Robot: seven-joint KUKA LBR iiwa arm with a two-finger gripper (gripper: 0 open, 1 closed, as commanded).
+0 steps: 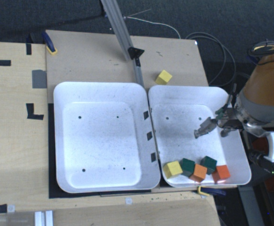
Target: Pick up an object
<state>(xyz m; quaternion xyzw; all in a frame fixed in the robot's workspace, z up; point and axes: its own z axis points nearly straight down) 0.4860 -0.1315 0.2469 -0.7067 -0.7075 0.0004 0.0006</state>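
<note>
Small cubes clustering at near edge of right bin (230, 126): yellow cube (173, 168), dark green cube (187, 165), orange cube (199, 172), second green cube (208, 163), red-orange cube (221, 172). Likely light, rigid, flat-faced; not fragile. Cubes touching each other, so yellow one at cluster's left end looking easiest, pinching across free opposite faces. End effector (203, 128) hovering over bin middle, above cluster, holding nothing; whether open or closed, cannot tell. Another yellow cube (163, 77) sitting on table (90, 55) beyond bins. Left bin (61, 126) lying alongside.

Place: robotics lab | cues: bench (174, 55), two white bins (61, 126), loose cables (221, 51)
</note>
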